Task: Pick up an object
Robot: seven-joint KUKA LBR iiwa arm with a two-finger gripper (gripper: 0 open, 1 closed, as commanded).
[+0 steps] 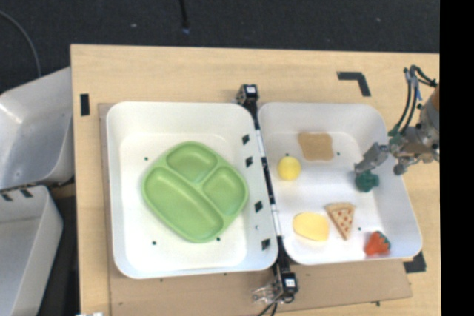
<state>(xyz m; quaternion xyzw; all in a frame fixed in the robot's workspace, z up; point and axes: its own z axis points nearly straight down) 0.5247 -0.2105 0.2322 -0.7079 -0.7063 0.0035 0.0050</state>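
My gripper point(382, 166) hangs over the right side of the right bin point(333, 115), with its fingers spread open and nothing between them. A small dark green object point(366, 181) lies on the bin floor just under the tip of the left finger point(369, 158); I cannot tell whether they touch. Also in this bin are a brown toast slice point(316, 146), a yellow ball point(289, 168), a yellow oval piece point(311, 226), a pizza wedge point(341, 219) and a red strawberry point(377, 243).
The left bin point(118, 159) holds a light green divided plate point(195, 191). A ridge with black clips point(261, 181) separates the two bins. Cables point(411, 96) run down to the wrist at the right edge.
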